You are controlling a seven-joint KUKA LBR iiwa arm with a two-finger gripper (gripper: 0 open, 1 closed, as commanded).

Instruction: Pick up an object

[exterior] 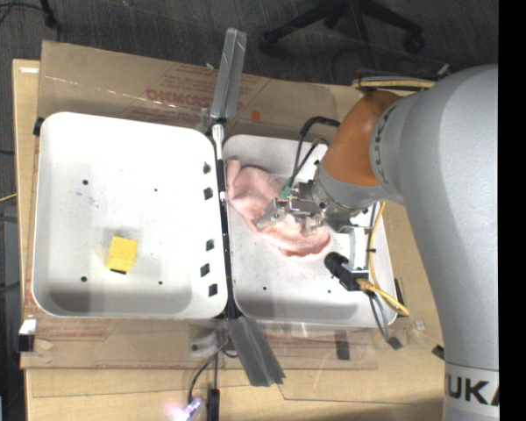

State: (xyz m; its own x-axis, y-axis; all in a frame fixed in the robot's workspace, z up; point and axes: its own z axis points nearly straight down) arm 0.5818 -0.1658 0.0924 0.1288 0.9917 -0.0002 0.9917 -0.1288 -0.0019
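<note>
Overhead, the grey arm (438, 191) with its orange band reaches in from the right and covers much of the right side of the worktop (26, 200). Two shallow white bins sit side by side on brown cardboard, parted by a grey divider. The left bin (70, 139) carries a small yellow block (122, 253) lying toward its lower left, well apart from everything else. The right bin (272, 301) carries a crumpled pink cloth (250, 189), spread from the upper left corner toward the middle. The jaws (289, 217) are low over the cloth's lower right part, the metal fingers (270, 220) touching or just above the fabric; whether they are spread or closed on it cannot be told.
</note>
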